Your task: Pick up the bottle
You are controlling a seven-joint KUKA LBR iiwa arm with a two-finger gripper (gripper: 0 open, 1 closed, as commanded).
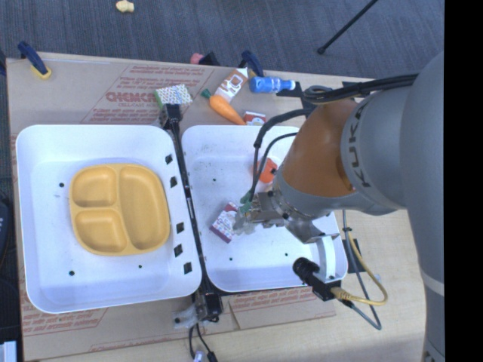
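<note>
A blue bottle with a pale cap lies on its side on the cardboard behind the right bin, outside it. Next to it on the left lies a small white and orange bottle. My gripper is low in the middle of the right bin, far from both bottles. It sits right beside a small red and white carton on the bin floor. The arm's grey and orange wrist covers the bin's right half.
An orange carrot lies at the right bin's back rim. A small orange item peeks out from under the arm. The left bin holds a yellow divided plate. A patterned packet lies behind the bins.
</note>
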